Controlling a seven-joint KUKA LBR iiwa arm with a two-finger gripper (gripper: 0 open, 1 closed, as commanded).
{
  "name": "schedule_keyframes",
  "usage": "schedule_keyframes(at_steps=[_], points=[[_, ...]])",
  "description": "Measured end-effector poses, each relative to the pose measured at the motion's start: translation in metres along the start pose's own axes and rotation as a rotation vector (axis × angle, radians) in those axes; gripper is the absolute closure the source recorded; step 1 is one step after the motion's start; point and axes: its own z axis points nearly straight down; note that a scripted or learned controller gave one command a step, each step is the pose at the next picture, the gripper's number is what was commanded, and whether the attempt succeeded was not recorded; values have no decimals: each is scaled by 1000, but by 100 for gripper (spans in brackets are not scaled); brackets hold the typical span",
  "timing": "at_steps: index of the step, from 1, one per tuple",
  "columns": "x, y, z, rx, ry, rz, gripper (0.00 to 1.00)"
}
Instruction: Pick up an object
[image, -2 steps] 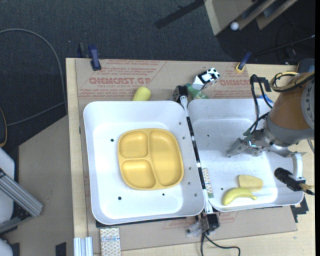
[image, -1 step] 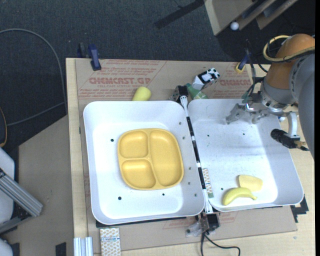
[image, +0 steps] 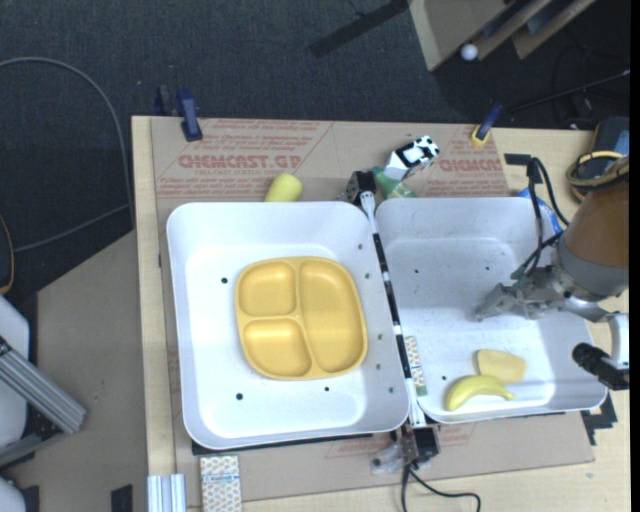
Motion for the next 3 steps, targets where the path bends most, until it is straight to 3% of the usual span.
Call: schedule_keyframes(at_steps=[1, 2, 3], points=[[-14, 105, -2, -5, 8, -6, 0], [-18, -41, 1, 5, 9, -2, 0], [-16, 29, 0, -2, 8, -6, 0]])
